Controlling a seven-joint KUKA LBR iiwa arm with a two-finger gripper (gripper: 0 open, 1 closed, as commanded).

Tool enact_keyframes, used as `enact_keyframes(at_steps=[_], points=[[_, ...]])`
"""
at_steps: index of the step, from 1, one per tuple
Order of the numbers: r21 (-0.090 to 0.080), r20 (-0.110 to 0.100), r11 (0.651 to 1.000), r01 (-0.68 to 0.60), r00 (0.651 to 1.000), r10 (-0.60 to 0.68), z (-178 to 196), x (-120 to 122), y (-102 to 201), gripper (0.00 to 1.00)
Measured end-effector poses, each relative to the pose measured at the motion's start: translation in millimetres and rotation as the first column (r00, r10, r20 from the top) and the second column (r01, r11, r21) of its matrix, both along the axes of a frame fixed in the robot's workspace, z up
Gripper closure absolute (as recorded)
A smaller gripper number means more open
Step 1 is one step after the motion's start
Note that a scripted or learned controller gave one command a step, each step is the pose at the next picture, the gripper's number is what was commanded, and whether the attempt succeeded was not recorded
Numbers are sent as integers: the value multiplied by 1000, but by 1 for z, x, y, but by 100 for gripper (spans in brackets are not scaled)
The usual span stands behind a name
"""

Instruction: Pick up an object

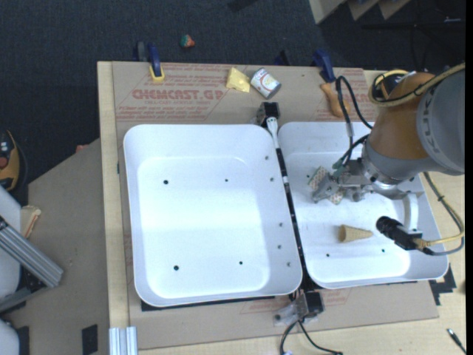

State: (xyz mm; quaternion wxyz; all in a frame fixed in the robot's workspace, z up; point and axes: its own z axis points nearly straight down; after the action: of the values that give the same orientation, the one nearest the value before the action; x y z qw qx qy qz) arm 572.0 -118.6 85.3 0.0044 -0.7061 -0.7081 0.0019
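— Where's the gripper (325, 187)?

— Low in the right bin (325, 265), centre-right of frame. I can't tell its state from here. A grey crumpled object (318, 177) sits at its tip.

— Anything else?

— A tan cone (355, 234) lies just below, lower right. I judge we're at the grasp; next, close squarely, then lift.

There is one camera. It sits high above the tabletop (185, 95) and looks down at a slant, so the far edge is at the top of the picture and the near edge at the bottom. It is far enough back to take in both white bins, the left bin (148, 198) and the right bin (369, 268), plus some dark floor (89, 21) behind. The arm (414, 132) comes in from the right side.
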Motion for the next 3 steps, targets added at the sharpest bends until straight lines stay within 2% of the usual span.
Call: enact_keyframes(at_steps=[1,2,3], points=[[-4,13,1000,-1,1000,1,-1,38,25,0],[-7,4,1000,13,1000,-13,0,-12,-73,0],[-6,30,1000,-5,1000,5,174,29,-11,0]])
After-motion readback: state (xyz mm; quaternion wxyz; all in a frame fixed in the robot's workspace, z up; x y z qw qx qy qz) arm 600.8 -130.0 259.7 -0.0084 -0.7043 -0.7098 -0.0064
